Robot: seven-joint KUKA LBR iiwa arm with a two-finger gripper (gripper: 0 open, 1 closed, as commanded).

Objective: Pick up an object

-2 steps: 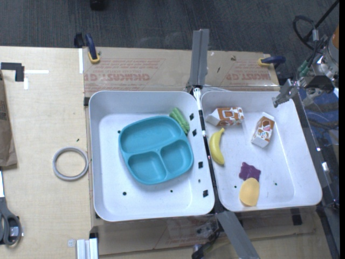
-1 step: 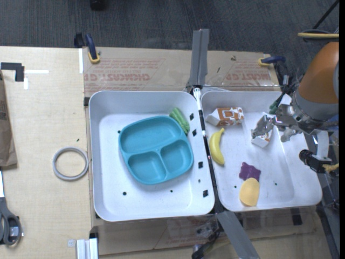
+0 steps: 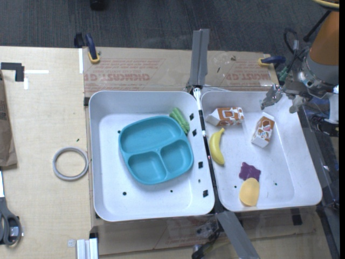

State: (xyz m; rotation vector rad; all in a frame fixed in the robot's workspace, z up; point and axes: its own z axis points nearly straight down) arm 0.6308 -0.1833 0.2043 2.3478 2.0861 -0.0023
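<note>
The right bin (image 3: 302, 161) holds a banana (image 3: 216, 147), a small orange-and-white carton (image 3: 230, 116) lying on its side, a second carton (image 3: 263, 130), a purple grape bunch (image 3: 249, 171) and a pale yellow fruit (image 3: 249, 192). My gripper (image 3: 281, 104) hovers over the bin's far right corner, just above and to the right of the second carton. Its fingers are spread open with nothing between them. The arm's orange band (image 3: 328, 42) rises behind it at the right.
The left bin (image 3: 102, 161) carries a blue divided plate (image 3: 156, 150) and a green vegetable (image 3: 180, 120) by the divider. A tape ring (image 3: 70, 163) and scissors (image 3: 8, 228) lie on the bench at left. A grey post (image 3: 199, 55) stands behind the bins.
</note>
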